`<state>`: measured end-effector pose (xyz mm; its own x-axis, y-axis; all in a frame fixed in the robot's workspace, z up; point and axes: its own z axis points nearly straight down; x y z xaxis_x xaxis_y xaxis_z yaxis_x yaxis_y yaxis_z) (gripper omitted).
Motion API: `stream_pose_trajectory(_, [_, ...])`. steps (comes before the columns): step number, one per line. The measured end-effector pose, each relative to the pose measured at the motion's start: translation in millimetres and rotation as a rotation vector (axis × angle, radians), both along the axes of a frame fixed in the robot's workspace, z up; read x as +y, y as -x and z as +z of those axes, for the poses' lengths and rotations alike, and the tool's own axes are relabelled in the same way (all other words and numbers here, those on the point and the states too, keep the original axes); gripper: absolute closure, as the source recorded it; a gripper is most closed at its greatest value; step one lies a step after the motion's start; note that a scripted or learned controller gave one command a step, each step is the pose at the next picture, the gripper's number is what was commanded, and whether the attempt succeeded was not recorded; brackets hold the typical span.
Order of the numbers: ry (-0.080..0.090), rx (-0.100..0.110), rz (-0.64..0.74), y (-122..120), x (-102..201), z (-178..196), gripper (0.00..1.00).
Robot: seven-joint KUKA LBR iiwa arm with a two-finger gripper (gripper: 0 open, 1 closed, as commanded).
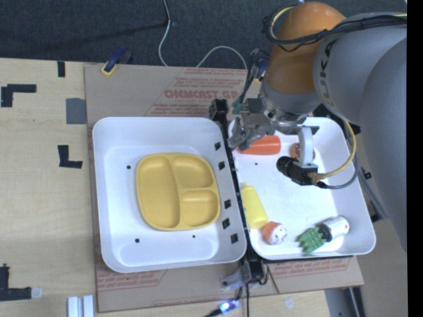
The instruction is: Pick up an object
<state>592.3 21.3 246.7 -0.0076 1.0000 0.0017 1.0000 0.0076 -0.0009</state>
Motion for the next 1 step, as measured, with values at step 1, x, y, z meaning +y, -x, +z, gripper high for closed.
stream_pose_trajectory(1, [0.001,0.001,-0.002,-4.4,46.5,-3.3,1.00])
